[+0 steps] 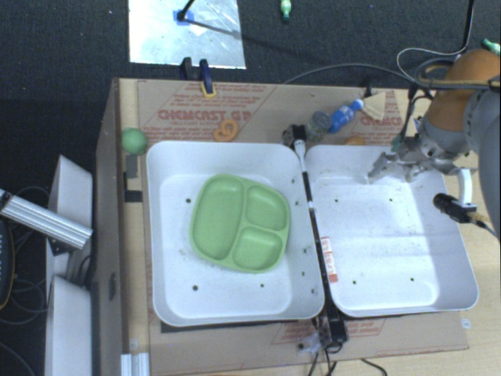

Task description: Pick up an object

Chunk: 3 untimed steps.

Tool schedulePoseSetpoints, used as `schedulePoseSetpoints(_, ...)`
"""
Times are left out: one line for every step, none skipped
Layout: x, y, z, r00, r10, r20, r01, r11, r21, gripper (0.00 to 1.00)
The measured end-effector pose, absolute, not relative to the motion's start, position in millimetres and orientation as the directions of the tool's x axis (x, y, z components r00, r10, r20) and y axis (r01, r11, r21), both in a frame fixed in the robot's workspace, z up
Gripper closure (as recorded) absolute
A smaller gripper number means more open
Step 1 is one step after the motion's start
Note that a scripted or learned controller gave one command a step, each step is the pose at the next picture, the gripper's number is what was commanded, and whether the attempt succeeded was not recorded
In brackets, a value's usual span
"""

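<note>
Dark carpet surrounds a cardboard-topped bench bearing two white bins. A green divided plate (239,223) lies in the left bin (168,171). The gripper (395,164) hangs over the right bin's (438,288) far edge, apparently carrying nothing; its grip state I cannot tell. Approach seems just begun: next, cross leftward and descend onto the plate's rim.

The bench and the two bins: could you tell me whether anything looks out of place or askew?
The green divided plate lies turned at an angle in the left bin. Outside the bins, a blue bottle, an orange ring and a green ball are strewn on the cardboard behind them.
</note>
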<state>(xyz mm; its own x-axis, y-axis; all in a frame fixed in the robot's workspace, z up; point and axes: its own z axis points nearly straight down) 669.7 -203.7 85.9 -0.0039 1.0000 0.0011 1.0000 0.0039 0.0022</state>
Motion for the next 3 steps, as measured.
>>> schedulePoseSetpoints(669.7, -204.4, 85.9, -0.005, 1.000, 0.002, 1.000, 0.005, 0.002, 0.00)
schedulePoseSetpoints(669.3, -196.7, 85.2, -0.005, 1.000, -0.001, 1.000, 0.005, 0.003, 0.00)
schedulePoseSetpoints(669.4, -202.9, 85.7, -0.003, 1.000, 0.000, 1.000, 0.003, 0.003, 0.00)
